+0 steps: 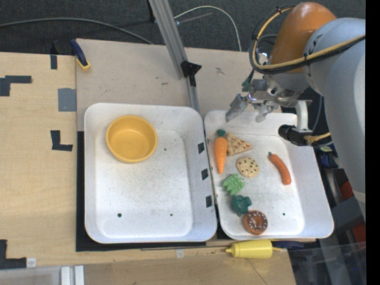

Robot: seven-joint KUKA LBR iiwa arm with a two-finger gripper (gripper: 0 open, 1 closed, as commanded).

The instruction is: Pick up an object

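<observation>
Wooden table [35, 159], two bins. Right bin [309, 218]: carrot [220, 152] long axis runs near-vertical in view, green top toward far rim. End effector [250, 110] above far rim, fingers spread, holding nothing.

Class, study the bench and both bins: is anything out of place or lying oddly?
Yes: the yellow bottle lies on its side outside the right bin, against that bin's near rim, while the other toy foods sit inside. The yellow bowl stands upright in the left bin.
</observation>
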